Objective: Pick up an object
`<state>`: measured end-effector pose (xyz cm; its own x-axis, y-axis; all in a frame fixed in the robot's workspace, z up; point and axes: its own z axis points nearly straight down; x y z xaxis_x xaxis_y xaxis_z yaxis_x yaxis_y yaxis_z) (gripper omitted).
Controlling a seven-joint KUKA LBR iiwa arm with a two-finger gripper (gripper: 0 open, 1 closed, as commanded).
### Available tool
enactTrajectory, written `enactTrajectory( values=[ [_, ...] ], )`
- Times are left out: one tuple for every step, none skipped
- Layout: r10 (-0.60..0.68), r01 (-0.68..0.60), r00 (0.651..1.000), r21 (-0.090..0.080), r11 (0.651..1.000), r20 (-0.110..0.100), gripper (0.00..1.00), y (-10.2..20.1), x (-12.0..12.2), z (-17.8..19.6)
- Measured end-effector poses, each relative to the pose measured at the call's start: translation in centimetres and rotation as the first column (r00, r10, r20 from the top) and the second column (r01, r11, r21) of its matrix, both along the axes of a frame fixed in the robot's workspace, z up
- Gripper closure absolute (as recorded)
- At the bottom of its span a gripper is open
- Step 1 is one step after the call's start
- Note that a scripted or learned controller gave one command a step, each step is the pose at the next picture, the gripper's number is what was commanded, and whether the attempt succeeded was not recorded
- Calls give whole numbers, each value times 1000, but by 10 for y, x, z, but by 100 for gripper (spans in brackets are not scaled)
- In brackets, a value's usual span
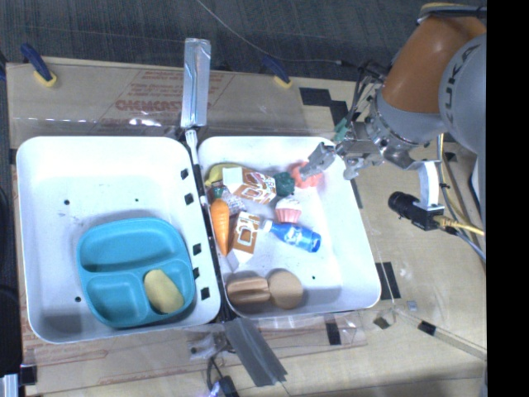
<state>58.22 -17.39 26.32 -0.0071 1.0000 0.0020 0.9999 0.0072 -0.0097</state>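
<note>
My gripper (pixel 335 165) hangs over the far right side of the right bin (pixel 351 255), fingers spread and nothing between them. Its left fingertip (pixel 319 159) is just above a small red piece (pixel 309 176), with a teal piece (pixel 285 182) beside that. The right bin also holds a carrot (pixel 220 226), a pink cupcake (pixel 288 212), a blue bottle (pixel 296 237), an orange-and-white packet (pixel 256 187), a second packet (pixel 245 231), a yellow item (pixel 216 172) and two brown buns (pixel 248 289) (pixel 287 288) at the front.
The left bin (pixel 50 188) holds a blue divided plate (pixel 124 259) with a yellow potato-like item (pixel 164 291) in its front right section. A grey strip (pixel 195 81) stands at the divider between the bins. Bare bench lies to the right.
</note>
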Motion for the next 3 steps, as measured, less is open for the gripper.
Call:
enactTrajectory(
  values=[
    [-101, 101, 995, -3, 995, 12, 0, -27, -30, 105],
    [-208, 208, 978, -1, 978, -8, 0, 3, -63, -99],
    [-132, 132, 991, -2, 991, 4, 0, 23, -54, -167]
  ],
)
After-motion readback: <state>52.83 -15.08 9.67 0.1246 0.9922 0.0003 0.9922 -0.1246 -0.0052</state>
